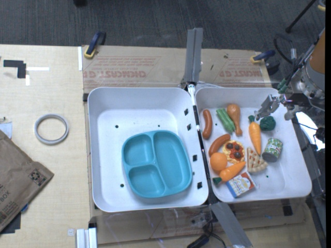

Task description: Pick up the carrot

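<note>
The carrot [254, 135] is orange and tapered, and it lies in the right bin [289, 187] with its tip towards the front. Its dark green top [267, 122] sits at its far end. My gripper [278, 109] hangs just above and to the right of that green top, over the bin's far right corner. It is open, with one grey finger [269, 106] on the left, and nothing sits between the fingers. A second orange carrot-like piece [231, 170] lies lower in the bin, beside an orange [218, 161].
Around the carrot lie a green can [272, 150], a waffle slice [255, 161], a pizza slice [234, 150], two sausages [207, 123], a green pod [225, 120], a drumstick [235, 114] and a small carton [240, 184]. The left bin [103, 138] holds a blue divided plate [156, 163].
</note>
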You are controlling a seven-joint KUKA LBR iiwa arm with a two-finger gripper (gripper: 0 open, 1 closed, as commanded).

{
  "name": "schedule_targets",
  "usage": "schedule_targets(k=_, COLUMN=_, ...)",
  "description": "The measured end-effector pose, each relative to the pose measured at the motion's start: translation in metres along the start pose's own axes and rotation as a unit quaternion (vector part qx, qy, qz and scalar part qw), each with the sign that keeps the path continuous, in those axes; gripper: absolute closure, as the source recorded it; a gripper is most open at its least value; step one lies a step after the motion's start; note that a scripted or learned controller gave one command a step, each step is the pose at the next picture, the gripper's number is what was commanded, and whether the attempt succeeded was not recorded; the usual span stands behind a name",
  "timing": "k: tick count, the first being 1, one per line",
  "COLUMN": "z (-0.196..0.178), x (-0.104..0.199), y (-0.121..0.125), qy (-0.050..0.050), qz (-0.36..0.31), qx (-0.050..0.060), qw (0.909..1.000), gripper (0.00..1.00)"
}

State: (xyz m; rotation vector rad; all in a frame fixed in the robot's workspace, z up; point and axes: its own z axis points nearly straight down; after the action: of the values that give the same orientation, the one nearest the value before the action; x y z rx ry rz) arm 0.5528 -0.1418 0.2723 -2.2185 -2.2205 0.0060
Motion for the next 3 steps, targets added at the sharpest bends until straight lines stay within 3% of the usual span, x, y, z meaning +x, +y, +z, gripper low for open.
schedule_targets(k=1, z=0.081, x=-0.024, y=0.018, qy=0.000, qz=0.027, qx=0.000, qw=0.9996, gripper=0.00)
schedule_targets(k=2, z=0.182, x=-0.027, y=0.022, qy=0.000, qz=0.016, qx=-0.002, qw=0.9999, gripper=0.00)
schedule_targets(k=3, z=0.174, x=-0.028, y=0.022, qy=0.001, qz=0.017, qx=-0.001, qw=0.9998, gripper=1.00)
